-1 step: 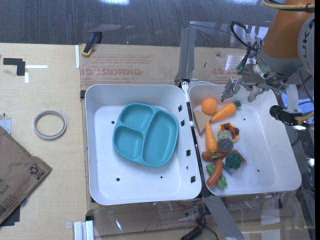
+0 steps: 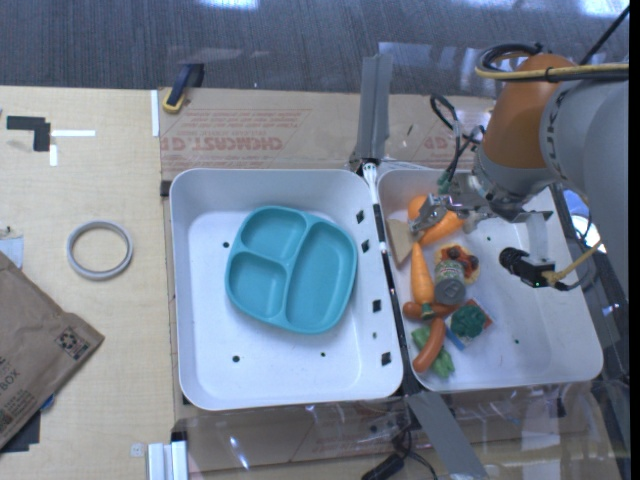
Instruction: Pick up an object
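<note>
My gripper (image 2: 437, 209) is low in the right bin (image 2: 540, 353), near its back left corner. It sits right over an orange toy piece (image 2: 443, 229), and orange shows on both sides of it. In front of it lie a carrot (image 2: 421, 274), a small jar-like toy (image 2: 450, 290), a green broccoli piece (image 2: 467, 319), a sausage-like toy (image 2: 430, 345) and a beige wedge (image 2: 400, 239). The grey arm with its orange band (image 2: 520, 118) comes in from the upper right.
The left bin (image 2: 200, 358) holds a teal divided plate (image 2: 291, 268). A roll of tape (image 2: 100, 249) and a brown cardboard box (image 2: 35, 353) lie on the bench to the left. A black cable end (image 2: 525, 265) hangs over the right bin.
</note>
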